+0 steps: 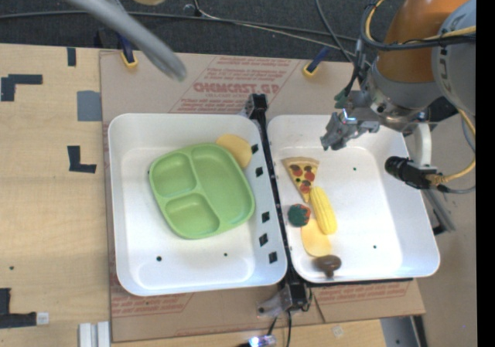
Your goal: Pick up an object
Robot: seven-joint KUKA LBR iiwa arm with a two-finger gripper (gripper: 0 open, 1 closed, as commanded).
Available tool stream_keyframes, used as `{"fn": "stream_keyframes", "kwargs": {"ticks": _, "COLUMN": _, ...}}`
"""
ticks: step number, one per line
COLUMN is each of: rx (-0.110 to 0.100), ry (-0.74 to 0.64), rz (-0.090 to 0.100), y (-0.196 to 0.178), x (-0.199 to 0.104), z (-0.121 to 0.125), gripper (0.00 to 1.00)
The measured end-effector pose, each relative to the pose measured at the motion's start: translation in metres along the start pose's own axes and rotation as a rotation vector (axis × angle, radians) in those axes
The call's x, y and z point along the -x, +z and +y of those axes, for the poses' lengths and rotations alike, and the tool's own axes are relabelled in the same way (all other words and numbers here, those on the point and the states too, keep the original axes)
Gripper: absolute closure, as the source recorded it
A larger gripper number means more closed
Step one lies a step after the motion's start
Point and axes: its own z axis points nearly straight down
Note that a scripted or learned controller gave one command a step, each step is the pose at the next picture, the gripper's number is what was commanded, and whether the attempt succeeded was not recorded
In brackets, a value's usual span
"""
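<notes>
The grey two-finger pincer (pixel 338 135) hangs over the upper part of the right-hand shallow white bin (pixel 402 249), tilted down and toward the divider. Whether it is released or clenched cannot be told from this slant; nothing shows in its grip.

The things it could pick lie below and to the left of the pincer, packed in a line along the divider. Nearest is the flat triangular pizza-slice toy with red dots (pixel 301 172), just below-left of the pincer. Farther down come the yellow ribbed plastic corn cob (pixel 322 210), the small dark green round piece (pixel 298 216) touching its left side, a pale yellow flat piece (pixel 315 243) under the cob's lower end, and a small brown mushroom-like piece (pixel 329 263) at the bottom.

My judgement of the risks: the pizza slice lies flat on the bin floor, so the pincer may slide over it or pinch only an edge. The cob is rounded and could roll or squirt out of a closing grip. Because the cob, green piece and pale piece touch, a descent there may nudge neighbours or catch two at once. All of them sit close to the divider, which may block one side of the pincer.

Well to the left, in the other bin, rest a green three-compartment plastic tray (pixel 203 191) and a yellow rounded toy (pixel 237 147).
</notes>
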Motion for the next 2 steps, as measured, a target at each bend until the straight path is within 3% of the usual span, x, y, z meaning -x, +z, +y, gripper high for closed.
{"fn": "stream_keyframes", "kwargs": {"ticks": 2, "rx": -0.001, "ry": -0.007, "rz": 0.001, "y": 0.003, "x": -0.114, "z": 0.023, "gripper": 1.00}}
